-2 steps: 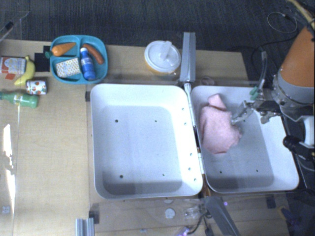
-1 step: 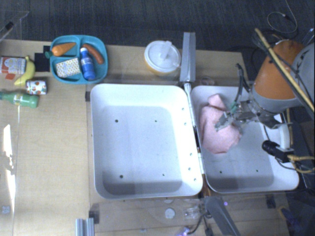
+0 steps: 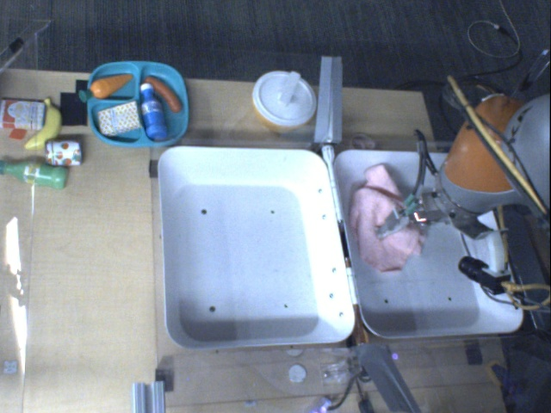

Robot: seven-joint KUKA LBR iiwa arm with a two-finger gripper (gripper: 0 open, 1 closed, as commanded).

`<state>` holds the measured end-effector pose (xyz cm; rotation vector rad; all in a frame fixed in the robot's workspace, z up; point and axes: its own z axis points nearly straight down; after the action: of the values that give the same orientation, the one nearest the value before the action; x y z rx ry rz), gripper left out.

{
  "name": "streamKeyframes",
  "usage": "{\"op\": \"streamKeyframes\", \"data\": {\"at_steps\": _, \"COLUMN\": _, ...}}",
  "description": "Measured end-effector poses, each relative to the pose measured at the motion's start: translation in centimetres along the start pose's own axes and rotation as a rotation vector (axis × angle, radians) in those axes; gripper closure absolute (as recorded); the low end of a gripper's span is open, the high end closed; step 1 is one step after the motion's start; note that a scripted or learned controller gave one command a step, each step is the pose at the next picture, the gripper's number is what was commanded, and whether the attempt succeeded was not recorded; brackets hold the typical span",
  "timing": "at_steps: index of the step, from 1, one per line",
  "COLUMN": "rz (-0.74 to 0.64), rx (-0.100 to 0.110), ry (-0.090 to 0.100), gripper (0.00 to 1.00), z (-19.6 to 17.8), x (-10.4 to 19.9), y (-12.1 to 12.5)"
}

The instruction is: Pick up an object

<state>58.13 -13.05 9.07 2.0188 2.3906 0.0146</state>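
Right of centre, pink cloth [image 3: 380, 218] lies crumpled in right bin [image 3: 448, 312], near its left wall. Gripper [image 3: 398, 220] sits over cloth's right edge (finger spread: cannot tell). Left bin [image 3: 250, 248] beside it. Upper left of frame: blue divided tray [image 3: 138, 101] with toy food, yellow lidded cup [image 3: 284, 100] further right.

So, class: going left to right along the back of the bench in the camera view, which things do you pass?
Banana → blue divided tray → white lidded cup → metal post.
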Motion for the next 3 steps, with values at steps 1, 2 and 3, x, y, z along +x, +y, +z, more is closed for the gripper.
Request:
{"op": "streamKeyframes", "data": {"at_steps": 1, "rz": -0.155, "rx": 0.000, "ry": -0.001, "gripper": 0.00, "z": 0.0, "x": 1.9, "y": 3.0}}
{"op": "streamKeyframes", "data": {"at_steps": 2, "rz": -0.241, "rx": 0.002, "ry": -0.002, "gripper": 0.00, "z": 0.1, "x": 3.1, "y": 5.5}}
{"op": "streamKeyframes", "data": {"at_steps": 3, "rz": -0.243, "rx": -0.004, "ry": -0.001, "gripper": 1.00, "z": -1.1, "x": 3.3, "y": 5.8}}
